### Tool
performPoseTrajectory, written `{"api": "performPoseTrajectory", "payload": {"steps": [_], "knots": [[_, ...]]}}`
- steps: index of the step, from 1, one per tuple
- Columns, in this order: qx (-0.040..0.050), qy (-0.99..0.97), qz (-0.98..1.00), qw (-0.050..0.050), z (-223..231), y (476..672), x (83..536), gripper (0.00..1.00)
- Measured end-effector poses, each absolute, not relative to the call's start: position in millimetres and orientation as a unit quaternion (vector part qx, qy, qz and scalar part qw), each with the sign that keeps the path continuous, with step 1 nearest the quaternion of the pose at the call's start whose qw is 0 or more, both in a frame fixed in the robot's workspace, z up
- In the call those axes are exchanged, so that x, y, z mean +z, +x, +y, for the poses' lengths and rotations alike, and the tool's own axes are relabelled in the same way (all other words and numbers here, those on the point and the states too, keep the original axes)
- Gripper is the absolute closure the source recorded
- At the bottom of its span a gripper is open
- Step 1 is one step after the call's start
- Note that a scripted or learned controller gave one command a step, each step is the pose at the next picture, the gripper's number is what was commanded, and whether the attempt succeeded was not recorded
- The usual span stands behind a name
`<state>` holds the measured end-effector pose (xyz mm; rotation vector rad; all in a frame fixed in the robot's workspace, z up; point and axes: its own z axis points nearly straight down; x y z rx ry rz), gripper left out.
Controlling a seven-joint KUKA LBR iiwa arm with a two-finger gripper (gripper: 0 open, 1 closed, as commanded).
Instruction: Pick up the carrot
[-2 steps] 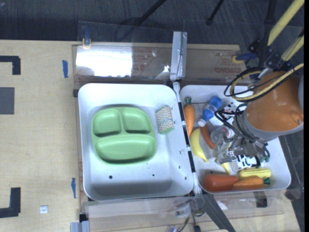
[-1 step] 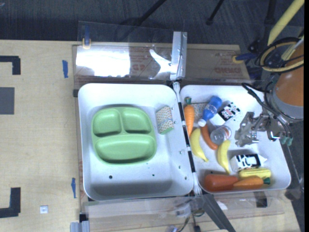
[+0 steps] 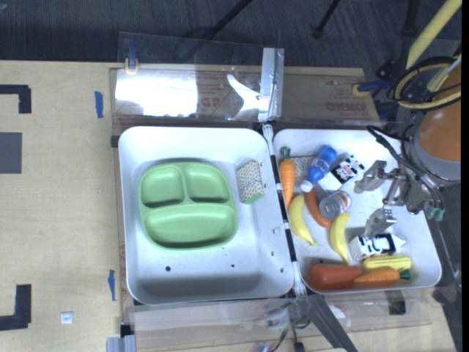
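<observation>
The carrot point(image 3: 287, 179) lies in the right bin point(image 3: 432, 259), hard against the left wall, its green stem end toward the far corner and its orange body running along the divider. Just beside it, nearer the front, a yellow banana point(image 3: 300, 222) curves along the same wall. A blue-capped bottle point(image 3: 320, 163) lies tilted to the carrot's right, and below that sits a small round grey-topped can point(image 3: 331, 206) resting on an orange-red piece. A second banana point(image 3: 339, 237) lies right of the first. Along the front wall stretches a long reddish sausage-like piece point(image 3: 335, 275), with a yellow and orange item point(image 3: 386, 265) at its right end. A black-and-white object point(image 3: 348, 169) sits near the far wall, another point(image 3: 377, 244) nearer the front.

The tool point(image 3: 379, 196) hangs over the right half of that bin, well apart from the carrot; its two fingers stand spread and nothing is between them.

The left bin point(image 3: 132, 218) holds a green divided plate point(image 3: 189, 202) and a small patterned sponge-like block point(image 3: 250, 181) near the divider. Both bins sit on the counter point(image 3: 51, 196).
</observation>
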<state>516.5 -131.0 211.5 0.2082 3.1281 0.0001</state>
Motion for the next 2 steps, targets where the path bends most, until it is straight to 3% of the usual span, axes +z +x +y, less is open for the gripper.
{"api": "performPoseTrajectory", "payload": {"steps": [1,2], "knots": [[-0.0002,0.024,1.000,0.004,-134.0,544.4,211.8,0.00],[0.0007,-0.084,0.997,0.001,-123.9,559.3,179.1,0.00]]}}
